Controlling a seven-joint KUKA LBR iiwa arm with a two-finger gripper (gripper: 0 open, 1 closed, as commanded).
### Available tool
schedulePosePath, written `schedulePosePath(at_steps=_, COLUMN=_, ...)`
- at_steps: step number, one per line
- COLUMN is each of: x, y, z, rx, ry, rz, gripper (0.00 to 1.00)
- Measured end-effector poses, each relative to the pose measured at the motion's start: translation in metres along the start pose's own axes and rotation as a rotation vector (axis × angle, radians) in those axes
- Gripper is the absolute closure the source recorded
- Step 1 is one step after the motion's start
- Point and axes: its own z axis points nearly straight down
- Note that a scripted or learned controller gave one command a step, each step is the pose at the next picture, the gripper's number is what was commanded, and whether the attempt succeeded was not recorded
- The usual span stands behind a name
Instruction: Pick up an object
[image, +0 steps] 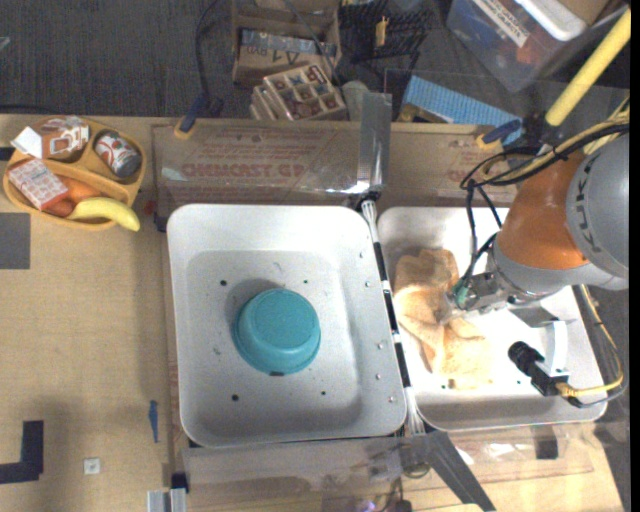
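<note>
A grey, rounded arm (610, 200) is seen over the right bin (590, 400), ringed by a broad orange band (540, 225). Dark lettering is carried on the grey shell. Black cables (490, 170) are looped alongside, and a teal spot is shown at the wrist.

The grey arm (600, 215) reaches in from the surface's right edge, its orange band (540, 225) sitting just above the wrist. The wrist bends down and toward the left, carrying the hand (462, 297) low, near the middle of the surface's right half.
</note>
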Motion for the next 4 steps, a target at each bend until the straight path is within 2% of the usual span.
schedulePosePath(at_steps=1, x=0.000, y=0.000, z=0.000, rx=0.000, ry=0.000, rz=0.000, gripper=0.00)
schedulePosePath(at_steps=2, x=-0.002, y=0.000, z=-0.008, rx=-0.001, ry=-0.002, rz=0.003, gripper=1.00)
schedulePosePath(at_steps=3, x=-0.003, y=0.000, z=-0.008, rx=-0.001, ry=-0.002, rz=0.003, gripper=0.00)
schedulePosePath(at_steps=4, x=-0.002, y=0.012, z=0.008, rx=0.000, ry=-0.003, rz=-0.034, gripper=0.00)
